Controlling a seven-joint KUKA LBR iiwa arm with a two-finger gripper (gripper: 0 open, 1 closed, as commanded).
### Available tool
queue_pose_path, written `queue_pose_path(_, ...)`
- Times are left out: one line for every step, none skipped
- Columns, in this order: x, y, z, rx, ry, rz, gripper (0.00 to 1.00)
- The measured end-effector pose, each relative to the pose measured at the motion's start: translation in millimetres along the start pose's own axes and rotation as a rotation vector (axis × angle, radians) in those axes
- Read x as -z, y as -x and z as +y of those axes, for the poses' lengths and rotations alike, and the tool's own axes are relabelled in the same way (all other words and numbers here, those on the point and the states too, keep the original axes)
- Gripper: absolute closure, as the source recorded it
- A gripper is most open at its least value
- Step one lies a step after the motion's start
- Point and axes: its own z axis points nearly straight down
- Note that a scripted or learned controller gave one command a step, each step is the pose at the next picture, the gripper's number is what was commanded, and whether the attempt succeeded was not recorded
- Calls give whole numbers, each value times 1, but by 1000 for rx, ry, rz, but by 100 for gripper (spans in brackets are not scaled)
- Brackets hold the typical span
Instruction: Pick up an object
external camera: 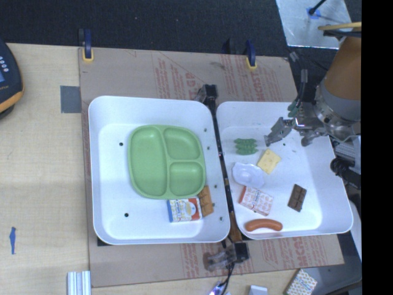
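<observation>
Your gripper (293, 129) hangs over the upper part of the right bin (334, 223), fingers spread wide and nothing between them: one finger points down-left, the other sits out toward the arm side. No object is pinched.

Here is the relation your next move turns on. The yellow wedge (268, 161) lies just below and slightly left of the claw, the nearest candidate by my reading. Its long axis runs on a diagonal, upper right to lower left, so you would likely want the fingers to close across that diagonal rather than along it.

Further left of the claw, at about the same height as the wedge's top, sits the green bumpy piece (245, 145), lying roughly crosswise. Below the wedge rests a clear crumpled wrapper (249, 174), touching or nearly touching it; I can't tell which.

Lower still, a red-and-white packet (255, 200) carries print, too small to read. Down and right of the claw lies a dark brown bar (297, 197), tilted near upright. Farthest below, the sausage (263, 225) lies flat along the bin's near wall.

Far left of the claw, the left bin (104, 165) holds a green divided plate (166, 161) and a blue-and-white carton (183, 210); its label is unreadable. The cardboard underlay (153, 66) shows faint red lettering, also illegible.
</observation>
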Motion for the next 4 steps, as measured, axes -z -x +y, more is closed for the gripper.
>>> queue_pose_path(-87,23,34,-1,-5,-1,0)
queue_pose_path(-158,25,23,-1,-5,0,0)
queue_pose_path(-154,71,51,-4,5,-2,0)
queue_pose_path(-154,18,50,4,-2,1,0)
